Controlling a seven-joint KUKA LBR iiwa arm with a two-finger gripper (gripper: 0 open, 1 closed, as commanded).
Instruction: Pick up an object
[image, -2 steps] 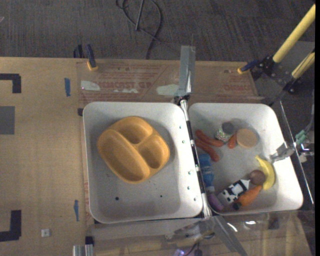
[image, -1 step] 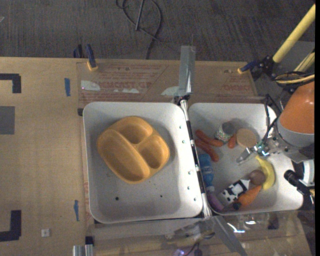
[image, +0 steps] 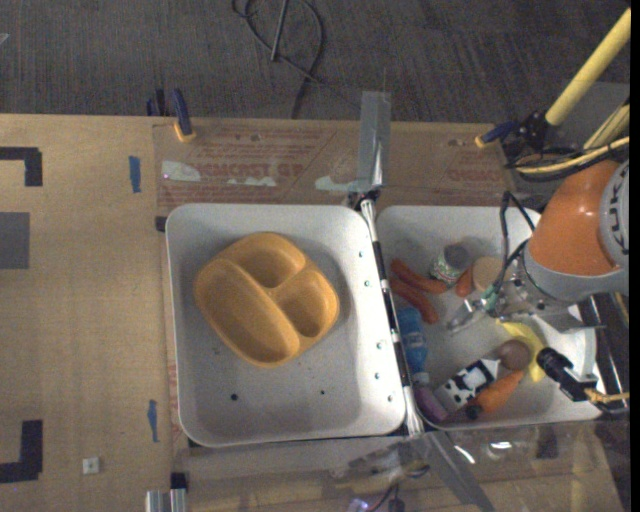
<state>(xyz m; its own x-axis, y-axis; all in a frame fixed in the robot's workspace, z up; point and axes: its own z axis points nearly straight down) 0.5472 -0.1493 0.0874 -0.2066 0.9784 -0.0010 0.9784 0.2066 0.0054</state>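
Arm (image: 575, 235) reaches in from the right over the right bin (image: 420, 232). Gripper (image: 478, 308) sits low among the clutter, metal tips near the red-orange pieces (image: 415, 285); cannot tell its state, and nothing is seen held. Same bin: a small grey-lidded jar (image: 450, 262), a blue item (image: 409, 330) by the divider, a black-and-white toy (image: 468, 382), an orange carrot shape (image: 500, 390), something yellow (image: 525, 335). Left bin (image: 200, 400) holds an orange sectioned plate (image: 265, 297), near centre. Both bins rest on the tan surface (image: 80, 330).
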